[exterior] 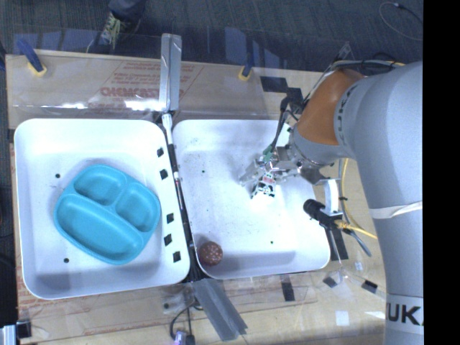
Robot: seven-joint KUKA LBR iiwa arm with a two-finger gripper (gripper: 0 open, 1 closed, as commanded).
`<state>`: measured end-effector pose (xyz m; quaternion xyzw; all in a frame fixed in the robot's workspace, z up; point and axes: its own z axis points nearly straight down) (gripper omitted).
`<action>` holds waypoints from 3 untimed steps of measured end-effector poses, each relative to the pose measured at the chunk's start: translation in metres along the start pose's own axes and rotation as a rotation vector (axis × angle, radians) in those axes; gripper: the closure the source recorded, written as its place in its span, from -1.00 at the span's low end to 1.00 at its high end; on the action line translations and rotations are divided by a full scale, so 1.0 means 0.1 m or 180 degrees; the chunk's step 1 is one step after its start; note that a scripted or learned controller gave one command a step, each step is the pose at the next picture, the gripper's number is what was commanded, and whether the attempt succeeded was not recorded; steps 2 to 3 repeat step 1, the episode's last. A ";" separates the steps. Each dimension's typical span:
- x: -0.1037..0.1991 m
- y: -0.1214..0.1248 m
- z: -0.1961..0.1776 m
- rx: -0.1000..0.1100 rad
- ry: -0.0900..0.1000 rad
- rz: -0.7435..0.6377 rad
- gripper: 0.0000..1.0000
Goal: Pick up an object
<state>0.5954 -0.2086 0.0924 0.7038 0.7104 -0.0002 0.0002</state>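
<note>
My gripper (263, 177) is low over the middle of the right bin (215, 142), reaching in from the right below the orange wrist band. A small reddish-brown ball (210, 252) lies near that bin's front left corner, well apart from the gripper. A blue three-compartment plate (108, 212) lies in the left bin (43, 142). Nothing is visibly held at the gripper's tip.
A divider wall with black clips (172, 207) runs between the two bins. The big grey arm (388, 164) covers the right bin's right edge. Plastic sheeting and tape marks lie on the bench beyond the bins.
</note>
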 end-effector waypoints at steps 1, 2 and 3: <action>0.02 0.01 -0.11 -0.0003 0.0001 -0.0020 1.00; 0.02 0.01 -0.11 -0.0003 0.0001 -0.0020 1.00; 0.02 0.01 -0.11 -0.0003 0.0001 -0.0020 1.00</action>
